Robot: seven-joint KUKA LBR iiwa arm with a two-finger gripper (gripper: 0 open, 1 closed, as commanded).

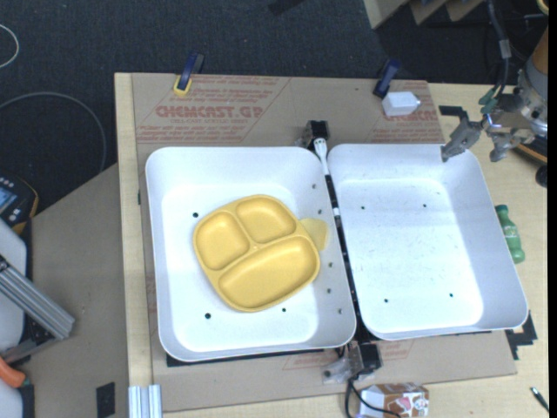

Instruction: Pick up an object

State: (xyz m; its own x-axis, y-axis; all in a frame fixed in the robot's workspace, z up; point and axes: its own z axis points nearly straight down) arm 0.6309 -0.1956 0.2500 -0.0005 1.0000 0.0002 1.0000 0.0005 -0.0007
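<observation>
I see the left bin (165, 233) holding a yellow divided plate (255, 252), smooth moulded plastic with three rounded compartments, lying flat near the bin's middle. The right bin (487, 233) shows a bare, faintly speckled white floor. The gripper (477, 139) hangs over that bin's far right corner, fingers spread, pinching nothing. The arm above it is cut off at the frame's right edge.

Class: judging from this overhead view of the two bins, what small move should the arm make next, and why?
Probably travel left toward the yellow divided plate in the left bin: the gripper hangs above the right bin's far right corner, well away from it.
</observation>
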